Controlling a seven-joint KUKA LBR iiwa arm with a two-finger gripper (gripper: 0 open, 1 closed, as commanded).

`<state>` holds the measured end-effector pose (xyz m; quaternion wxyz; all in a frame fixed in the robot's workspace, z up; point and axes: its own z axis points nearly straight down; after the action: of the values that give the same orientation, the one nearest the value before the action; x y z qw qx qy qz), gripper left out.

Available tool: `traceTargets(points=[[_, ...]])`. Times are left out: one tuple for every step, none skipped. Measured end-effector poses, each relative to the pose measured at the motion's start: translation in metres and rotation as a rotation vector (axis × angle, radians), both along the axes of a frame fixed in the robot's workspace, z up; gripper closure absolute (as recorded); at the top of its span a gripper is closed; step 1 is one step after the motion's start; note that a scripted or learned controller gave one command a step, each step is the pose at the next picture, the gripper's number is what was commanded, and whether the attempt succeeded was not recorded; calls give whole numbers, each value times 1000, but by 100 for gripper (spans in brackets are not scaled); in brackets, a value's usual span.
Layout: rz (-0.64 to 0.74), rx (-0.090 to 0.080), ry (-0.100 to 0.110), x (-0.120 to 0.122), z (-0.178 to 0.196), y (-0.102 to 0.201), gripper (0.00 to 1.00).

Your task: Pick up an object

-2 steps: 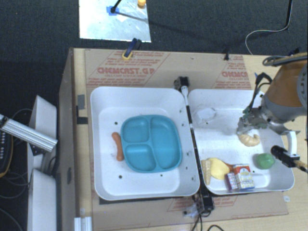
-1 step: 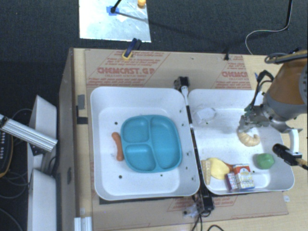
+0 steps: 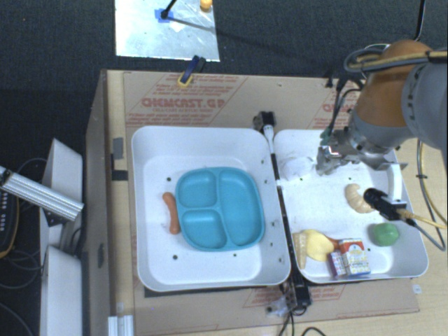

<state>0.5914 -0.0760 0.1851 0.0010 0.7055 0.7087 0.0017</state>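
This looks like a robotics lab or test room rather than a home. A grey robot arm [image 3: 409,110] with an orange band reaches in at three o'clock over a counter [image 3: 210,96] lined with printed brown cardboard. Two shallow white bins [image 3: 150,208] sit side by side on it, fixed with clamps. Loose cables [image 3: 17,254] trail at eight o'clock, and dark carpet [image 3: 56,47] covers the floor, with a shiny metal sheet [image 3: 150,23] lying at twelve o'clock.
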Motion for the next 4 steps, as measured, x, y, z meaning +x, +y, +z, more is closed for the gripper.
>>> traceTargets(points=[[-3, -3, 1, -12, 33, -39, 100], [0, 0, 3, 24, -1, 30, 100], [-3, -2, 0, 27, 50, -3, 100], [-2, -2, 1, 27, 50, -3, 0]])
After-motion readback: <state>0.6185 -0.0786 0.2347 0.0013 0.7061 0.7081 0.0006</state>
